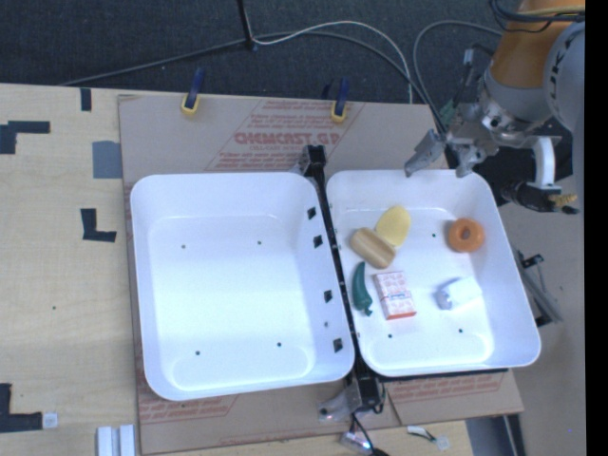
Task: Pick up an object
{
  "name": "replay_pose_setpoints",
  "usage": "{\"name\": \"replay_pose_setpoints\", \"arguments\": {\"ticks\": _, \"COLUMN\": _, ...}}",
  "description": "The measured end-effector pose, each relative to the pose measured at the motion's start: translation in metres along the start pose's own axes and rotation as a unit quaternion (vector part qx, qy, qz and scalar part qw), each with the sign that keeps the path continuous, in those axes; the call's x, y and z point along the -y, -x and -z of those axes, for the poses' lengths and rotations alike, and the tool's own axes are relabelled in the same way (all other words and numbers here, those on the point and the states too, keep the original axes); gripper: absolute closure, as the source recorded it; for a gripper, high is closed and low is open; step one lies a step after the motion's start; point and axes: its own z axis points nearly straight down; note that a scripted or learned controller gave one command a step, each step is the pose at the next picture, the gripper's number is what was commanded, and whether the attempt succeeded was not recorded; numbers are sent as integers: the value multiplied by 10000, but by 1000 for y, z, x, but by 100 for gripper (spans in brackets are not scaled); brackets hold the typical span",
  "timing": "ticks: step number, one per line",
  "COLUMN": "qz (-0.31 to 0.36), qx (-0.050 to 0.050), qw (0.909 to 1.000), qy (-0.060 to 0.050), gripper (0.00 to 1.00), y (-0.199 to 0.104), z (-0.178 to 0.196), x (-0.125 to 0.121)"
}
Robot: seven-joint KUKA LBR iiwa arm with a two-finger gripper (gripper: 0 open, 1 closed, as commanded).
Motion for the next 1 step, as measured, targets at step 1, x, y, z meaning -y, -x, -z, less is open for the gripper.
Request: {"name": "replay_pose_setpoints", "arguments": {"ticks": 1, "qz": 5, "qx": 5, "qw": 10000, "qy": 38, "gripper": 0, "y": 0, "z": 5, "x": -1}}
